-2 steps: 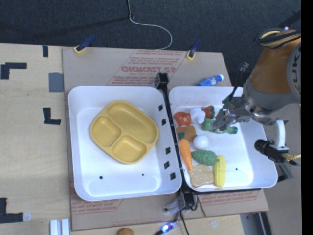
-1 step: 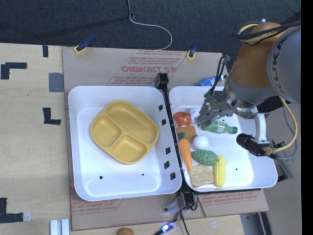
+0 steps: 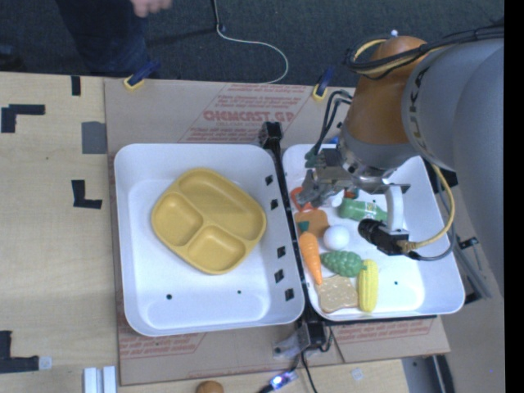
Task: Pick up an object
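So: the arm (image 3: 446,97) came in from the right and hung over the right bin (image 3: 426,289), orange band above the wrist. The gripper (image 3: 315,191) sat low near that bin's left wall, right over the toy-food pile. Couldn't tell its opening or whether it had anything; wrist hardware and dark clutter blocked the view there.

Right bin contents, all bunched in the left half:
- carrot (image 3: 309,256) lay lengthwise along the left wall
- white egg (image 3: 336,237) just beside it
- green bumpy vegetable (image 3: 343,262) below the egg
- corn cob (image 3: 368,285) upright-ish next to a slice of bread (image 3: 336,295) at the front wall
- green cylinder piece (image 3: 360,211) under the wrist, near a small orange piece (image 3: 313,219)

Left bin (image 3: 139,301) held a yellow divided tray (image 3: 209,219), sitting tilted near the centre, well apart from the gripper.

A black cable end (image 3: 381,236) with yellow wire hung over the right bin. Both bins sat on cardboard (image 3: 246,113).
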Tool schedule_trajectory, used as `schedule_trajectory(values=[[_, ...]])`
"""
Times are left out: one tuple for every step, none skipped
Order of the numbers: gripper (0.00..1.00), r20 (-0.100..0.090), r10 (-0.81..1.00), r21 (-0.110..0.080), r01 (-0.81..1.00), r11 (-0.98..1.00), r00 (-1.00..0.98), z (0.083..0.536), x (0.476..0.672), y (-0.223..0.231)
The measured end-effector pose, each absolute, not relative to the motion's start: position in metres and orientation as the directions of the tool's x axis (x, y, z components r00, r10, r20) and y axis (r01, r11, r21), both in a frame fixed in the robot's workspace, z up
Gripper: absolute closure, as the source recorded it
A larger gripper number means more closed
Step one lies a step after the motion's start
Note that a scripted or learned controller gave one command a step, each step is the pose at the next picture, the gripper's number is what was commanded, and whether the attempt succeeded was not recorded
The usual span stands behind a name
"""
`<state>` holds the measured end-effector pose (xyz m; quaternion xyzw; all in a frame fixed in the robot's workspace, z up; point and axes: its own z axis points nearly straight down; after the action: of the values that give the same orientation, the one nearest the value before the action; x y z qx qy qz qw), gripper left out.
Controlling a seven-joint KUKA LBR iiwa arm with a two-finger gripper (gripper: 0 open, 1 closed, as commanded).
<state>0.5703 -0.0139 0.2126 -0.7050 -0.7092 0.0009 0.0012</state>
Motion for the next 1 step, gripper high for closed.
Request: schedule_trajectory(values=[[1.0,0.0,1.0,-0.001,1.0,0.002,-0.002,0.2322,0.5723,-0.02]])
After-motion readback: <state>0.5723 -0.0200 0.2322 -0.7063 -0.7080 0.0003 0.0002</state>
